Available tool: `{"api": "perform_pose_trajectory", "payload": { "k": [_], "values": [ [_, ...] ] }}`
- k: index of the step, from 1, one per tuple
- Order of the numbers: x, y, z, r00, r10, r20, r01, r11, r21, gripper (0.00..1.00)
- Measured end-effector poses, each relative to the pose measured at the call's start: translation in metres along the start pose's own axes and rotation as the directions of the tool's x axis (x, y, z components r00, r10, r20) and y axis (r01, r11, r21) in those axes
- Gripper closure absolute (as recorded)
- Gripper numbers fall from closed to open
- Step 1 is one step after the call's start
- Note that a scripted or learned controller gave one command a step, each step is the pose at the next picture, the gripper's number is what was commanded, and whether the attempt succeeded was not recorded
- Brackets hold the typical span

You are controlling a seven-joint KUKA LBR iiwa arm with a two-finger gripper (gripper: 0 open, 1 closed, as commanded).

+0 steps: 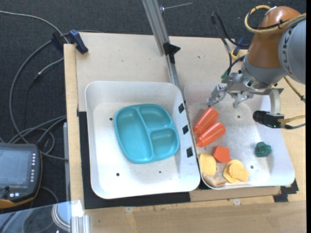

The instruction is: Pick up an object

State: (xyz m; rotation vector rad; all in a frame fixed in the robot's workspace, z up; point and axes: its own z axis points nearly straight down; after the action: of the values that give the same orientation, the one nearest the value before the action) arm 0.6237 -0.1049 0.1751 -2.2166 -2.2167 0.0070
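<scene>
From above, the gripper (227,99) hangs over the far part of the right bin (284,171), fingers spread apart with nothing between them. Just near and left of it lie two orange carrots (208,126) side by side; nearer still are yellow pieces (235,171), and a green lump (263,149) to the right. This looks like the approach step: next it should drop onto a carrot and close.

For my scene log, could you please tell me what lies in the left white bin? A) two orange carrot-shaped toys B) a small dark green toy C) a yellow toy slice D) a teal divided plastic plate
D: the teal divided plastic plate lies alone in the left white bin, while the toys lie in the right white bin.
</scene>
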Motion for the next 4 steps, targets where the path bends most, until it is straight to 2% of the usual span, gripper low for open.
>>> {"api": "perform_pose_trajectory", "payload": {
  "k": [2,3,4],
  "values": [
    [0.0,0.002,0.085,1.0,0.0,0.0,0.0,1.0,-0.002,0.0],
    [0.0,0.004,0.071,1.0,-0.001,0.0,0.001,1.0,-0.008,1.0],
    [-0.001,0.003,0.006,1.0,-0.001,0.003,0.001,1.0,-0.015,1.0]
  ]
}}
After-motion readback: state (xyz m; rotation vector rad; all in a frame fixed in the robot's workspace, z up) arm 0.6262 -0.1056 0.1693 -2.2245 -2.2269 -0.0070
